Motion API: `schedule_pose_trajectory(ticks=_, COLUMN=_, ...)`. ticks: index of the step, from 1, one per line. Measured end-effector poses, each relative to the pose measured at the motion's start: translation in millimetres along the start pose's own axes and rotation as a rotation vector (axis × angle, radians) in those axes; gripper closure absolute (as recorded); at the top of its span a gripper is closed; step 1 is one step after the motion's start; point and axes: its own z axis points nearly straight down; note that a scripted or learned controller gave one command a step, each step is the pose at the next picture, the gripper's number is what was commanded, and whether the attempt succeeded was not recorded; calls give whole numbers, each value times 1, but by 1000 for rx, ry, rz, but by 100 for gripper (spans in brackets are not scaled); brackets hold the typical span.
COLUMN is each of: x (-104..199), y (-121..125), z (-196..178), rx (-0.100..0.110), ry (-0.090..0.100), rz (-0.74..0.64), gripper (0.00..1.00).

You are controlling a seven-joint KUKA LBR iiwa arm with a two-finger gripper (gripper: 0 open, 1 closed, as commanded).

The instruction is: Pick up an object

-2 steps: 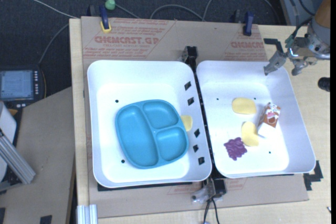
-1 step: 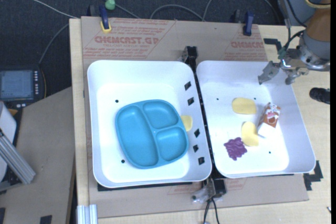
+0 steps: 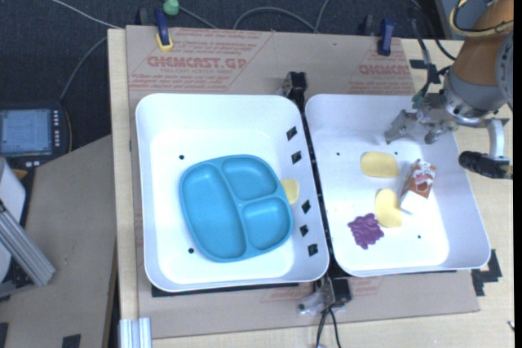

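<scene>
Since nothing sits between the fingers, the step in hand is judged the approach. Right white shallow bin (image 3: pixel 351 248) carries a pale yellow oval piece (image 3: pixel 379 165) mid-bin, a second yellow piece (image 3: pixel 389 209), purple grape cluster (image 3: pixel 366 230) toward the near edge, and a brown-and-white carton (image 3: pixel 420 180). Grey two-finger gripper (image 3: pixel 412 129) hovers at the far right corner, fingers spread, empty. Next: descend squarely over one piece.

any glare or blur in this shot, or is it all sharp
Camera view: even, soft light; the white bins are bright but keep their detail; faint shadow beside the blue tray; the gripper and small items look slightly soft, not motion-blurred.
</scene>
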Motion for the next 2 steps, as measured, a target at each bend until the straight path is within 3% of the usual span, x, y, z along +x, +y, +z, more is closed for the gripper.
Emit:
schedule_pose_trajectory(ticks=1, x=4, y=2, z=13, rx=-3, ry=1, rz=-1, gripper=0)
schedule_pose_trajectory(ticks=2, x=2, y=2, z=1, rx=-6, ry=-6, rz=-2, gripper=100)
